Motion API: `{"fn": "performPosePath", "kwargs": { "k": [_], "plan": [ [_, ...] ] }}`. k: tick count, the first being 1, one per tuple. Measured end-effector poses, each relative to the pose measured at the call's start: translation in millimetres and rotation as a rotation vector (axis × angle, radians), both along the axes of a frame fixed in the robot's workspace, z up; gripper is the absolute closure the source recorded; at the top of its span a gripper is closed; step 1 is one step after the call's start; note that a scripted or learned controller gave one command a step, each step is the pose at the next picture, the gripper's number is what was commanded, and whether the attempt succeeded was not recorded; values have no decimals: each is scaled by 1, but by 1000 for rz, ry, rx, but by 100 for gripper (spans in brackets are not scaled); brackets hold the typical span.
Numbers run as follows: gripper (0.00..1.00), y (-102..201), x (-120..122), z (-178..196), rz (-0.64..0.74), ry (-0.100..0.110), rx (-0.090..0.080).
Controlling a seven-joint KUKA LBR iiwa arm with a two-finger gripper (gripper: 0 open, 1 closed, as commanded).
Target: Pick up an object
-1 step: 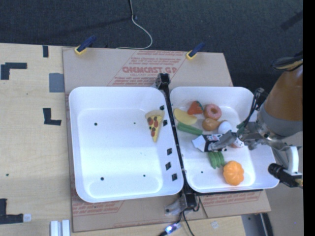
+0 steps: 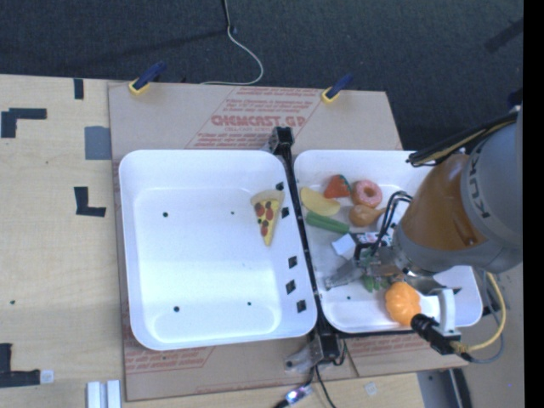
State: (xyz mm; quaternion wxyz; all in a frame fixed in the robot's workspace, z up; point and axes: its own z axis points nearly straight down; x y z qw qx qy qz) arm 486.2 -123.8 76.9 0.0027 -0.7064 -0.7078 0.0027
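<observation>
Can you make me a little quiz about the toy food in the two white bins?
1. True or false: the pizza slice lies in the left bin.
2. Which toy sits closest to the gripper? A) pink donut B) orange fruit C) pizza slice
3. Fill in: the green vegetable lies in the ____ bin, just below the yellow piece.

Key: 1 true. 2 B. 3 right.
</observation>
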Motion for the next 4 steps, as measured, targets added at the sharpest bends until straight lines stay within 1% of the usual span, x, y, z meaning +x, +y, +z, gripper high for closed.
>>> {"fn": "performPosePath", "kwargs": {
  "k": [1,2,3,4],
  "plan": [
    [100,-2,0,12,-3,3,0],
    [100,-28,43,5,0,0,4],
    [100,7,116,28,6,-7,0],
    [100,97,93,109,8,-6,3]
  ]
}}
